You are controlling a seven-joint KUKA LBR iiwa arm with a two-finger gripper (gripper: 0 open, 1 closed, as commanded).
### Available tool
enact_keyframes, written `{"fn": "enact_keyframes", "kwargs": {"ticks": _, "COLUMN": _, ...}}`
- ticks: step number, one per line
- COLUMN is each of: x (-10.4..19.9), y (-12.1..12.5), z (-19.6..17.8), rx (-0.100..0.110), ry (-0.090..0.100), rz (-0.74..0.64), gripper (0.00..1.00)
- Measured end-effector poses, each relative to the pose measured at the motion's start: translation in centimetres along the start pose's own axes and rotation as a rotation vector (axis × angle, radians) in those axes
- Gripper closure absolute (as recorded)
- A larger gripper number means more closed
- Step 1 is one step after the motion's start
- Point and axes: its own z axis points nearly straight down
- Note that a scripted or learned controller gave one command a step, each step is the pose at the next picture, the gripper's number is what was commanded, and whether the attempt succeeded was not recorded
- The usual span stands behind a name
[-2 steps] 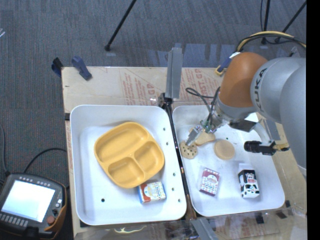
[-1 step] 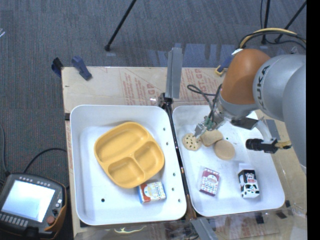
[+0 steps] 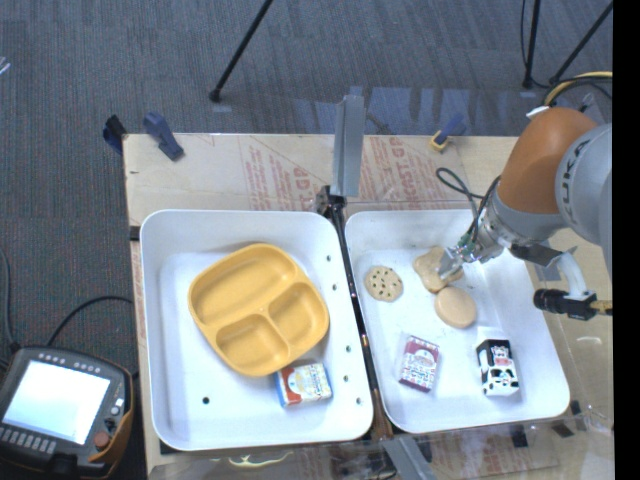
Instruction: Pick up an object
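Two bins lie before us: in the left bin [image 3: 160, 268] a yellow tray [image 3: 258, 308] and a small carton [image 3: 304, 383]; in the right bin [image 3: 545, 368] a cookie [image 3: 383, 283], then a tan piece [image 3: 432, 268] under the gripper [image 3: 452, 264]. How its claw stands we cannot tell. We should descend centred on this piece, then pinch.

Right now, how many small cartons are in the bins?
3. One in the left bin by the yellow tray; two in the right bin: red and cow-print. None looks hidden.
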Motion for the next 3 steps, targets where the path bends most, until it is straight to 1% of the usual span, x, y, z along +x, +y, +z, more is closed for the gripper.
{"fn": "enact_keyframes", "kwargs": {"ticks": 1, "x": 5.8, "y": 3.3, "z": 0.0, "rx": 0.001, "ry": 0.004, "rz": 0.386, "gripper": 1.0}}
{"fn": "enact_keyframes", "kwargs": {"ticks": 2, "x": 8.3, "y": -2.9, "z": 0.0, "rx": 0.001, "ry": 0.001, "rz": 0.499, "gripper": 1.0}}
{"fn": "enact_keyframes", "kwargs": {"ticks": 3, "x": 8.0, "y": -14.0, "z": -0.1, "rx": 0.005, "ry": 0.003, "rz": 0.885, "gripper": 1.0}}
